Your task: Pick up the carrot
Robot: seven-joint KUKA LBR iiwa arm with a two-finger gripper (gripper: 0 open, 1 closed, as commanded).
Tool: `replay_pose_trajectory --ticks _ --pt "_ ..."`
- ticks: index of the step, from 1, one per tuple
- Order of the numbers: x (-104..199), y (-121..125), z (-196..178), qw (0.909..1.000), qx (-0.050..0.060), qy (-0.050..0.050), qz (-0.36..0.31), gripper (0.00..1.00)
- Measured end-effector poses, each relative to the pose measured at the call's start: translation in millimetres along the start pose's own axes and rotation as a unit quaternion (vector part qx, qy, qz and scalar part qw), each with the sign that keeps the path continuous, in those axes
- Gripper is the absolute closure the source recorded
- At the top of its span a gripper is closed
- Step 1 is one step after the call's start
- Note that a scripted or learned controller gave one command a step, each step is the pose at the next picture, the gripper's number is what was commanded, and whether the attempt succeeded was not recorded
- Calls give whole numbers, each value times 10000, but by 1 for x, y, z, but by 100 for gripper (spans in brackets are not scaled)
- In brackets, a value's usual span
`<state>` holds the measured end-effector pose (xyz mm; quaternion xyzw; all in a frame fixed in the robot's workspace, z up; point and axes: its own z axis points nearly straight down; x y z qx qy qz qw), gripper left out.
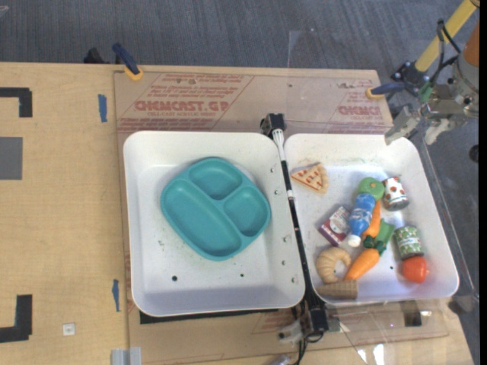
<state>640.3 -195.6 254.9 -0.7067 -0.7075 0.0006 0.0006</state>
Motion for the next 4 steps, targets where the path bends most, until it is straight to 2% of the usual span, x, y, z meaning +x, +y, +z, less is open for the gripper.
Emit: replay_pose_trajectory --ticks 1,2,3,4 --pt "-18 -54 133 9996 43 25 262 0" --pt "35 -77 166 9992 -45 -21 -398 0" --pt "34 -73 153 9992 -101 -41 -384 100" --pt "117 -2 59 9996 -73 10 -277 100"
